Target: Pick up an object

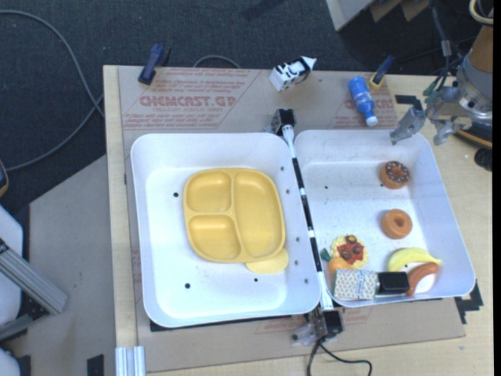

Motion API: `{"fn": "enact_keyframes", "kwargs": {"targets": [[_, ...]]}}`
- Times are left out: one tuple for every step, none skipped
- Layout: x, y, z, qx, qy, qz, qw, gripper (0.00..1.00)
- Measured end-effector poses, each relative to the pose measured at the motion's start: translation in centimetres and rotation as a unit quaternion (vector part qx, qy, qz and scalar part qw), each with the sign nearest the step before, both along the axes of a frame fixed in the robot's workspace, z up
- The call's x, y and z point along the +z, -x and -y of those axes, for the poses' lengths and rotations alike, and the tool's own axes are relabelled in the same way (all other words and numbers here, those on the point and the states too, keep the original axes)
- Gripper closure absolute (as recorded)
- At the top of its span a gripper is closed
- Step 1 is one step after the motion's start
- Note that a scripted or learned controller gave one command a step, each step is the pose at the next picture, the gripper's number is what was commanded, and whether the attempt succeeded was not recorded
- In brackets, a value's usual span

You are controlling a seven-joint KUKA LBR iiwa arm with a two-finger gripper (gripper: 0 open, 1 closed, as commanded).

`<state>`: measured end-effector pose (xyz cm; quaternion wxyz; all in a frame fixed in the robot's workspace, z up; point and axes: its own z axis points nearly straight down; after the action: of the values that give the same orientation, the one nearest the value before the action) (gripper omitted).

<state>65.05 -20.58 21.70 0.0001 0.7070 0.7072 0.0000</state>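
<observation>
Small toy foods lie in the right white bin (446,202): a chocolate-frosted donut (395,174), a plain orange donut (397,224) and a yellow banana (412,258) near the front. The grey metal claw (423,124) hangs over the bin's far right corner, its two fingers spread apart and holding nothing. A yellow divided plastic plate (234,214) rests in the left white bin (156,210).

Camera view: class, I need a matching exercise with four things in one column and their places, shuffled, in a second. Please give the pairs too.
Things:
1. yellow tray
2. blue bottle
3. chocolate donut
4. banana

Places:
A. right bin, far end
B. left bin
C. bench, beyond the right bin
D. right bin, near end

Pairs: 1-B, 2-C, 3-A, 4-D
</observation>
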Motion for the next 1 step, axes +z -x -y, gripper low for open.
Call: {"fn": "enact_keyframes", "kwargs": {"targets": [[-11.59, 8.72, 1.58, 0.000, -0.0026, -0.002, 1.0000, 0.00]]}}
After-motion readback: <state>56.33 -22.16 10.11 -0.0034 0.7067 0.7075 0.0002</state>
